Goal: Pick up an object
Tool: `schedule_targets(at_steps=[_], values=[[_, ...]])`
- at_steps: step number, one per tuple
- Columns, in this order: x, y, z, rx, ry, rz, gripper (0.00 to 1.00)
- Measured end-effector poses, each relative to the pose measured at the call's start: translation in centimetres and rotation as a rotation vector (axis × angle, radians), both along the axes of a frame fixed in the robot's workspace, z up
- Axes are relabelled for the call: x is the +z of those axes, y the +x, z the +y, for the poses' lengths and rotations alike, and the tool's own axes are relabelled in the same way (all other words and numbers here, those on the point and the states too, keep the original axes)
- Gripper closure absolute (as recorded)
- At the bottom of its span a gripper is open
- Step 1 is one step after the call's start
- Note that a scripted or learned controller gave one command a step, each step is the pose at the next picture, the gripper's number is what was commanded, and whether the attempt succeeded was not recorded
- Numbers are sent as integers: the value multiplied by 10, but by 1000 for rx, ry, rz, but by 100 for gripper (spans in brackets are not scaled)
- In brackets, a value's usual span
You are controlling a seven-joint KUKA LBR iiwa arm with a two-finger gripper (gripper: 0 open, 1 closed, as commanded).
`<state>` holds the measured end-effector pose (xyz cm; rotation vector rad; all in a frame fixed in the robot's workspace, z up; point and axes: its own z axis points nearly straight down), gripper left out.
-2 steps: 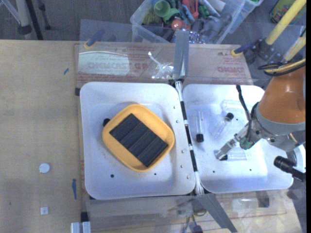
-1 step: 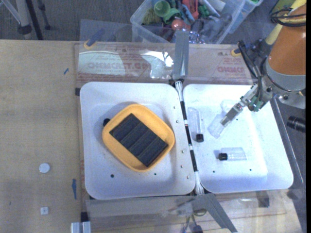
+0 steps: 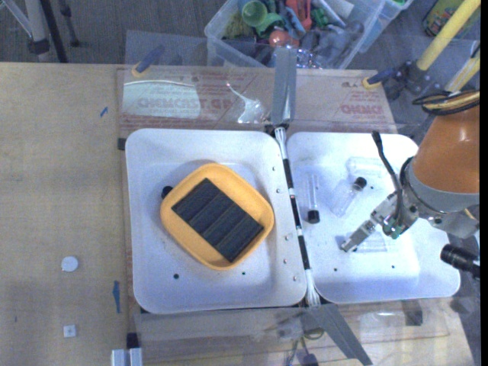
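Two bins sat on the tabletop; my tool (image 3: 352, 242) hung low in the right bin (image 3: 435, 277), aimed at a clear syringe (image 3: 314, 197) just left, grip state not discernible, nothing visibly held.

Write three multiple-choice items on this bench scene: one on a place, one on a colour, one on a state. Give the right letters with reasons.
1. Where does the yellow pad with the dark ribbed top lie?
A. in the left bin
B. in the right bin
C. on the bare bench

2. What colour is the band on the arm?
A. blue
B. orange
C. green

3. How does the pad sit in the left bin?
A. flat, turned at an angle to the bin's sides
B. standing on edge
C. hanging over the rim

Answers: 1 A, the pad rests on that bin's white floor. 2 B, the band above the gripper is orange. 3 A, its top faces up and its corners point toward the walls.
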<state>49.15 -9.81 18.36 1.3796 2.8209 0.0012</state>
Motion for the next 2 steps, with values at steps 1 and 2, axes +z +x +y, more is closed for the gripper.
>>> schedule_targets(at_steps=[1, 2], values=[[47, 72, 11, 38, -1, -4, 0], [-45, 131, -12, 172, -2, -5, 0]])
